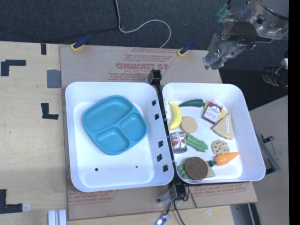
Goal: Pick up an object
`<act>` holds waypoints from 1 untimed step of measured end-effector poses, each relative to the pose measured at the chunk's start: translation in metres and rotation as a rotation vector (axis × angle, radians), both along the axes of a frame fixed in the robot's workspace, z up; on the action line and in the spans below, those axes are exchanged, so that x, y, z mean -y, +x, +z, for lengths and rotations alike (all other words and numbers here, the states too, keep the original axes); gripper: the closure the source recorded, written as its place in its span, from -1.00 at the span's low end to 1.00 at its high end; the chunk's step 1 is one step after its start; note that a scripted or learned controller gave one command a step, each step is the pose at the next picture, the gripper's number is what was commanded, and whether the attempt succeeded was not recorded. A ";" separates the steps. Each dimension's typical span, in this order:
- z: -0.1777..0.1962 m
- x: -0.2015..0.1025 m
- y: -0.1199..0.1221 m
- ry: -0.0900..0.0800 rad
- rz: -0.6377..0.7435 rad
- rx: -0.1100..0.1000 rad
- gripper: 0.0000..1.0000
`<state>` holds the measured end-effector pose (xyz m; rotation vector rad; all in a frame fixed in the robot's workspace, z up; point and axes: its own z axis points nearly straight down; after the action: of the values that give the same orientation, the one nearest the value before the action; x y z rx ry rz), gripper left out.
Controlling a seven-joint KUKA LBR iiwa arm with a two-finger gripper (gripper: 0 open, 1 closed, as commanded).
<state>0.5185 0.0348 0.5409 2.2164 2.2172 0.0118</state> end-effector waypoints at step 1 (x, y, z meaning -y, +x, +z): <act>0.004 -0.002 0.001 -0.002 0.002 -0.010 1.00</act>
<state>0.5195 0.0366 0.5449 2.2185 2.2234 -0.0022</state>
